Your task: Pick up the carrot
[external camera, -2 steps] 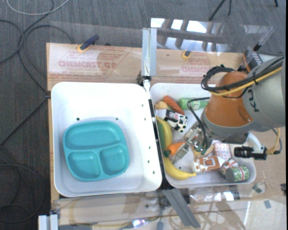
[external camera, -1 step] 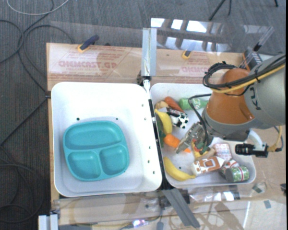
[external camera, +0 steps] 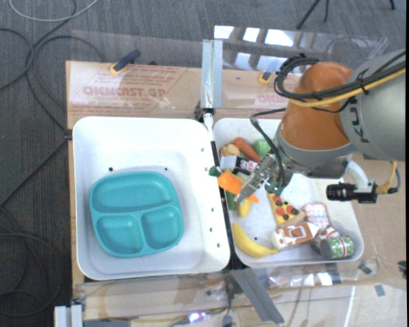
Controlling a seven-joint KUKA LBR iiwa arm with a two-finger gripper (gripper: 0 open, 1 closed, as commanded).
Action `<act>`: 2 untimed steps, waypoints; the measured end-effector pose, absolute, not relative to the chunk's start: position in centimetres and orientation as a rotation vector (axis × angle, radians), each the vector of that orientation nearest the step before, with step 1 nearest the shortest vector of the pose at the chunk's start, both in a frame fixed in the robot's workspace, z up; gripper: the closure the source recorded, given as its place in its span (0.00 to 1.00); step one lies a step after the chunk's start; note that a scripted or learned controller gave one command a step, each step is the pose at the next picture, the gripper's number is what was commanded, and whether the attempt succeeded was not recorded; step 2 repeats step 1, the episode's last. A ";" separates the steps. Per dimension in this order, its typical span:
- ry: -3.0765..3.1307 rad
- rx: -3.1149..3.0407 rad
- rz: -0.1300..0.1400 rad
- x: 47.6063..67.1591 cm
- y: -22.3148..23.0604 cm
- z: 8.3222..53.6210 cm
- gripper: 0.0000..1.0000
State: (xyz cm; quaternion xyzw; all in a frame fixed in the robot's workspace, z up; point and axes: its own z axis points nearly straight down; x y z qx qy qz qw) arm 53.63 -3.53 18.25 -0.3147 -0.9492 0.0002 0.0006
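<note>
The carrot is an orange piece with a green end, lying at the left side of the right bin, close to the divider. My gripper is down in that bin, right over the carrot's right half. Orange shows on both sides of it: the main body to the left and a small bit to the lower right. The grey arm with its orange band reaches in from the upper right and hides the back of the bin.
Around the carrot in the right bin lie a banana, a pizza slice, a small carton, a can, a reddish vegetable and a green piece. The left bin holds a teal divided plate.
</note>
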 end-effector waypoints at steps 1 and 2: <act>-3.004 -0.915 0.003 55.5 -0.5 18.2 1.00; -3.004 -0.915 0.003 55.5 -0.5 18.2 1.00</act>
